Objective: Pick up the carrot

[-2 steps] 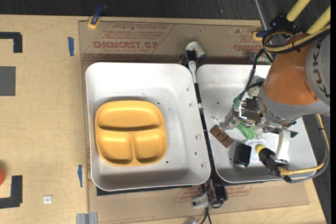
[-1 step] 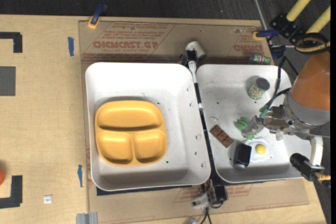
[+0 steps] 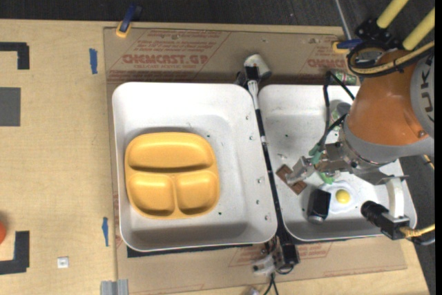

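Closest to the lens, at the front edge of the counter (image 3: 48,169), a small clamp with wires (image 3: 275,260) sits at the seam between the 2 white bins. The left bin (image 3: 138,97) holds 1 thing: a yellow divided plate (image 3: 173,173) with 3 compartments, 1 long one at the back and 2 smaller ones in front, lying flat toward the bin's left wall.

The right bin (image 3: 290,100) lies under the arm (image 3: 387,114), which reaches in from the right; its orange band covers much of the bin's back-right part. The claw (image 3: 291,179) hangs low over the middle-left of this bin, near the wall shared with the left bin. Its 2 brown-tipped fingers (image 3: 284,172) stand apart, and nothing sits in the gap between them.

Just to the claw's right, toward the bin's front, a toy fried egg (image 3: 342,197) (white with a yellow yolk) lies on the bin floor. A small black rounded block (image 3: 318,204) lies just beside the egg's left edge, touching it or nearly so.

Where the carrot lies I cannot tell; the arm hides part of the right bin.

Under both bins is a brown cardboard sheet (image 3: 207,45) with red print. At the counter's far left edge, well apart from the bins, a sliver of something orange-red (image 3: 2,233) is cut off by the frame, too little to name.
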Tool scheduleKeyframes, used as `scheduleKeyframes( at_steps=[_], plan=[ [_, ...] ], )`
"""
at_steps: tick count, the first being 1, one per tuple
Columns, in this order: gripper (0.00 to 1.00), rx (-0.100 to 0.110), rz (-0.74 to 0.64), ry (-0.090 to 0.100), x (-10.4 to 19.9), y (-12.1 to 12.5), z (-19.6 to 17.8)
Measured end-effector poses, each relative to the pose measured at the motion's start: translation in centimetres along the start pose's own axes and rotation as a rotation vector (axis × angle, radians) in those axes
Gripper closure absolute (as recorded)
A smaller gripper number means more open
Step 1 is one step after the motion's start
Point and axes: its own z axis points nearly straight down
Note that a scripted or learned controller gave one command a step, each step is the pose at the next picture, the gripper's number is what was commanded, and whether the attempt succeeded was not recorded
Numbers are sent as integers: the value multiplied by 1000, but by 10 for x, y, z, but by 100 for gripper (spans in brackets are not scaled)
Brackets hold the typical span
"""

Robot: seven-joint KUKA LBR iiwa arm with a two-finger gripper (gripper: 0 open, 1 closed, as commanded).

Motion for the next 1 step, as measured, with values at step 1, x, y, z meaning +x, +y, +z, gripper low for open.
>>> scheduleKeyframes(
  at_steps=[1],
  plan=[
    [0,-3,-188,-3,-84,-4,-41]
  ],
)
